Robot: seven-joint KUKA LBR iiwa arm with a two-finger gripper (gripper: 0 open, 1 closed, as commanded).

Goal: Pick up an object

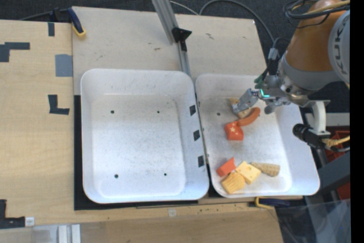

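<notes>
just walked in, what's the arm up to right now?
The KUKA arm reaches in from the right, with its pincer low over the right bin, at a tan piece and an orange sausage-shaped piece. Whether it holds anything is unclear. A red strawberry-like piece lies just below, and four more toy foods cluster near the front edge. The left bin sits beside it.
</notes>
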